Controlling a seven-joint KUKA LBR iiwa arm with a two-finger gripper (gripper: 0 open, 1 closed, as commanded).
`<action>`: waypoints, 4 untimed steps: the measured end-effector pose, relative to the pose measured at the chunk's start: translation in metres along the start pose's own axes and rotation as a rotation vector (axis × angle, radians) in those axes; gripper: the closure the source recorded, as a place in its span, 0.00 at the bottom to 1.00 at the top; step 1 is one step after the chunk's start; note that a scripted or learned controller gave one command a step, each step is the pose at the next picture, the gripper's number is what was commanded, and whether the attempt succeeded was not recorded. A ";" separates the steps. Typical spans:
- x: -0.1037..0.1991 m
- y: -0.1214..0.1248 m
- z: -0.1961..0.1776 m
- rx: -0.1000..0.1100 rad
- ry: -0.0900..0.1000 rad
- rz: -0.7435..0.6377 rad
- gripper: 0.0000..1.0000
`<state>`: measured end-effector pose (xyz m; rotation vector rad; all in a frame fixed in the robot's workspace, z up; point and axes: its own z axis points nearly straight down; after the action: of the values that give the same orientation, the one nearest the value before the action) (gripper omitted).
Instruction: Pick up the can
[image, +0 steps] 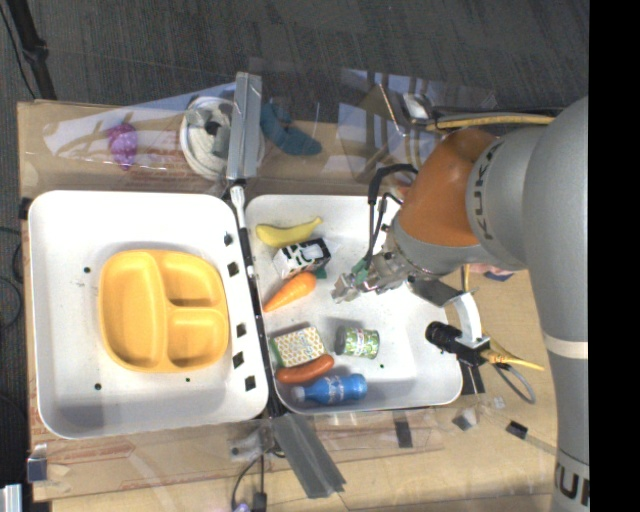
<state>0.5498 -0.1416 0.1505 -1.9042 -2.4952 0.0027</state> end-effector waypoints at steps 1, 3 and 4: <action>0.000 0.000 0.000 0.000 0.000 0.000 0.00; 0.010 -0.068 0.039 -0.012 0.001 0.085 1.00; 0.010 -0.069 0.039 -0.010 0.002 0.085 0.00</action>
<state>0.4809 -0.1501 0.1112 -2.0119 -2.4156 -0.0113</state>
